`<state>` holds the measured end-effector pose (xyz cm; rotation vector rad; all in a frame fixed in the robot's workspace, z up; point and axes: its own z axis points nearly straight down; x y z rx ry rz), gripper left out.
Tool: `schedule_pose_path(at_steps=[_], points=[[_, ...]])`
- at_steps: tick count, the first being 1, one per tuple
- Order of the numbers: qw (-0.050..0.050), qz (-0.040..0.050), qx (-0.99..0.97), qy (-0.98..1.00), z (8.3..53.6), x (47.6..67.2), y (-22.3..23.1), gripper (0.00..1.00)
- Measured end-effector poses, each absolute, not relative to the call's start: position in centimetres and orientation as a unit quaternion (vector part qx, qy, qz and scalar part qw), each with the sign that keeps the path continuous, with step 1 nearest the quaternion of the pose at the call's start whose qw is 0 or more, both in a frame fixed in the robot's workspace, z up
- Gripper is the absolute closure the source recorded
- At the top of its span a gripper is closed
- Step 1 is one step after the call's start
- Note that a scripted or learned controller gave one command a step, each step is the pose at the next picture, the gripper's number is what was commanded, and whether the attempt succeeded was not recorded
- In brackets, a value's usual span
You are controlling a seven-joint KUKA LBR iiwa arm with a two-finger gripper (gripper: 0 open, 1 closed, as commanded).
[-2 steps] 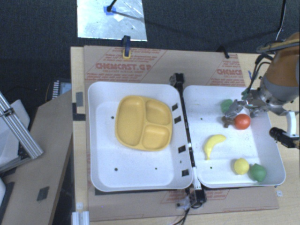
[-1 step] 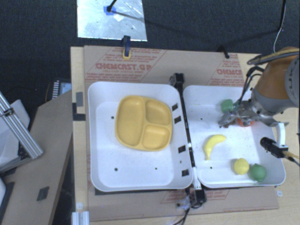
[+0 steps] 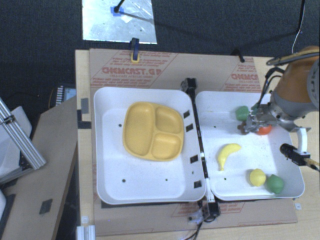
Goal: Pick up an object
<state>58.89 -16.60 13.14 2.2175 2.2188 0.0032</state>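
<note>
The right bin (image 3: 225, 194) holds several toy fruits. A yellow banana (image 3: 228, 154) lies near its middle. A yellow lemon (image 3: 257, 177) and a green round fruit (image 3: 274, 184) sit side by side at its front right. A second green fruit (image 3: 242, 112) rests near the back. An orange-red fruit (image 3: 264, 130) peeks out just right of my gripper (image 3: 251, 124). The gripper is low in the bin, between the back green fruit and the orange-red one, and it partly hides the latter. I cannot make out whether anything is held.
The left bin (image 3: 107, 184) bears a yellow divided plate (image 3: 152, 131). A black divider with clips (image 3: 196, 144) runs between the bins. The grey arm with its orange band (image 3: 296, 86) reaches in over the right bin's back right corner.
</note>
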Motion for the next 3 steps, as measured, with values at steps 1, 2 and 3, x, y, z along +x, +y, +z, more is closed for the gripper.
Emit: schedule_pose_path(at_steps=[1, 2, 3], points=[[0.003, 0.0015, 0.706, 0.708, 17.5, 59.2, -16.8, 1.0], [0.004, 0.0021, 0.705, 0.709, 24.0, 59.7, -16.8, 1.0], [0.003, 0.0017, 0.705, 0.709, 28.8, 59.9, -16.8, 1.0]])
